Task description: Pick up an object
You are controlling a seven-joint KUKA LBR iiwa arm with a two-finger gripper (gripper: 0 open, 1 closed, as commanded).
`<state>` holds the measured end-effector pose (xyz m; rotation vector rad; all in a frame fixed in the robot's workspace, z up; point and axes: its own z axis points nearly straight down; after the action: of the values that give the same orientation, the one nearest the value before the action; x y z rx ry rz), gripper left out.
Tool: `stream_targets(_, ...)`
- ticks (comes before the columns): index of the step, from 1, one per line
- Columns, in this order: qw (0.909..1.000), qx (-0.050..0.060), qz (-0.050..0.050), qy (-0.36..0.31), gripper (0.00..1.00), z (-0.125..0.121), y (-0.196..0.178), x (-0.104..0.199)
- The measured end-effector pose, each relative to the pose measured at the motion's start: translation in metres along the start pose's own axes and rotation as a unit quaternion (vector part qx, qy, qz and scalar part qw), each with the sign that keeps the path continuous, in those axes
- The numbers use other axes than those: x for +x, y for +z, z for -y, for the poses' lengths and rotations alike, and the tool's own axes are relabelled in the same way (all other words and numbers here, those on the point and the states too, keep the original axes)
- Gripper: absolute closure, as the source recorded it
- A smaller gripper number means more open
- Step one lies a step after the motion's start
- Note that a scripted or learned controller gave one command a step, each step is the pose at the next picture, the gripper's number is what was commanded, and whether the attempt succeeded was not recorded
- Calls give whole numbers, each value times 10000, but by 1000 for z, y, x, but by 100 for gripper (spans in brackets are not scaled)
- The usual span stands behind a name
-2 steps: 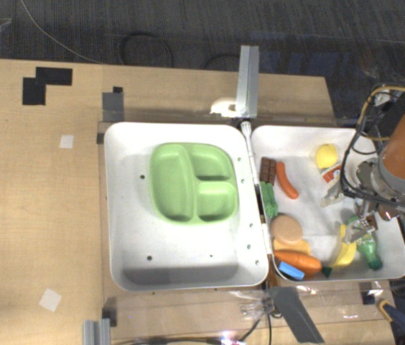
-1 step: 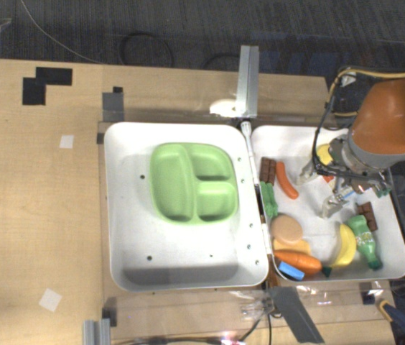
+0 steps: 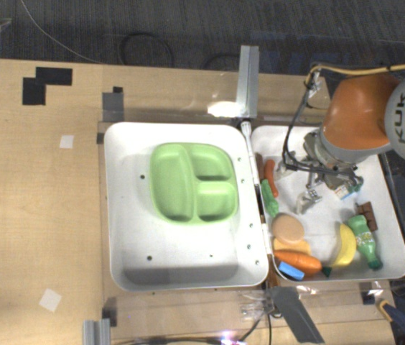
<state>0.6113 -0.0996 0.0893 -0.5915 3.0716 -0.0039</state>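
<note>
Stage: approach, nothing lifted yet, by the look of it. Gripper [image 3: 310,198] hangs low over bare floor in the middle of the right bin [image 3: 396,254]; whether it is wide, narrow or holding anything cannot be told, the wrist hiding much of it. Candidates, all in the right bin: tan round piece [image 3: 288,228] just below-left of the gripper; carrot [image 3: 301,260] on a blue item [image 3: 289,270] at the near edge; banana [image 3: 345,244] and green bottle [image 3: 365,240] to the lower right, side by side; brown block [image 3: 365,213]; red strip [image 3: 270,177] and green strip [image 3: 269,198] along the left wall. Next move, judged: shift toward the round piece and descend centred. Obstacles: carrot crowds it; strips lie tight to the wall. Left bin [image 3: 127,264] holds a green tray [image 3: 192,182].
</note>
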Motion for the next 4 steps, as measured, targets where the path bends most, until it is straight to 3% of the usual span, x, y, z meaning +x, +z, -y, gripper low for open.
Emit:
stream_targets(2,9948,12,11,1015,0,-19,-1,4)
stream_targets(3,9928,3,-6,1199,0,-17,0,0)
stream_targets(4,9388,13,10,3445,0,-19,-1,25)
